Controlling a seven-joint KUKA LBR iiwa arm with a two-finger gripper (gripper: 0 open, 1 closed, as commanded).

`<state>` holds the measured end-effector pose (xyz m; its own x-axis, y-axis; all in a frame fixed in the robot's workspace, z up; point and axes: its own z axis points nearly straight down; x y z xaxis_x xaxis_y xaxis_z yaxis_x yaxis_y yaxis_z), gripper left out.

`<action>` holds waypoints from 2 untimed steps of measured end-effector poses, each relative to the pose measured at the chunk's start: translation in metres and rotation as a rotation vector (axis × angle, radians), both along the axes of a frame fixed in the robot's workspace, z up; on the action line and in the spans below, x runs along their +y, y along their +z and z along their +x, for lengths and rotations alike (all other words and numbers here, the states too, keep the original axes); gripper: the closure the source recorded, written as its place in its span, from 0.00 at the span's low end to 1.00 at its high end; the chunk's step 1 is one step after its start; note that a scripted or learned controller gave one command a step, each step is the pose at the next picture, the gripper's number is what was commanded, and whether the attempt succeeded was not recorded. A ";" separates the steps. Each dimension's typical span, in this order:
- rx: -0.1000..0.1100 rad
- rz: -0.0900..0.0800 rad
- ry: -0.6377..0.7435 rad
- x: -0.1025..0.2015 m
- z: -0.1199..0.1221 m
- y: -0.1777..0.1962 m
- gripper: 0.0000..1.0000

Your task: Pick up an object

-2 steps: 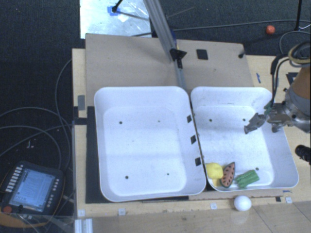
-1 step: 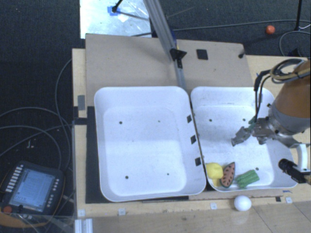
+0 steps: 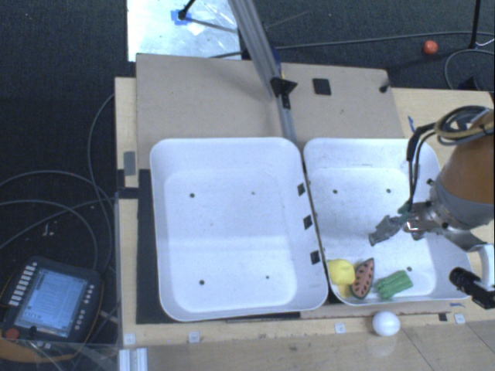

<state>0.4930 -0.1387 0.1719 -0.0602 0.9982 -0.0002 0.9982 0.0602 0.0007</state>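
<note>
Reaching from right | tool [image 3: 384, 230] over right bin [image 3: 348, 161] | tool state unclear

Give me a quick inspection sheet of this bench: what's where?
Surface: two white bins, left bin and right bin, side by side.
Job's things: yellow ball, reddish piece and green piece at the right bin's near edge.
Clutter: white ball on the bench, outside the bins.
Gripper: above the right bin, holding nothing.
Cables: black loops on the floor.
Surroundings: handheld screen, dark carpet.
</note>
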 end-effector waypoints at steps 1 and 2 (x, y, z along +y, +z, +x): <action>0.002 0.001 -0.057 0.051 0.000 -0.087 0.00; -0.003 0.001 -0.059 0.050 0.001 -0.074 1.00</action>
<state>0.4943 -0.0887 0.0980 -0.0009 1.0000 0.0006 1.0000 0.0009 0.0038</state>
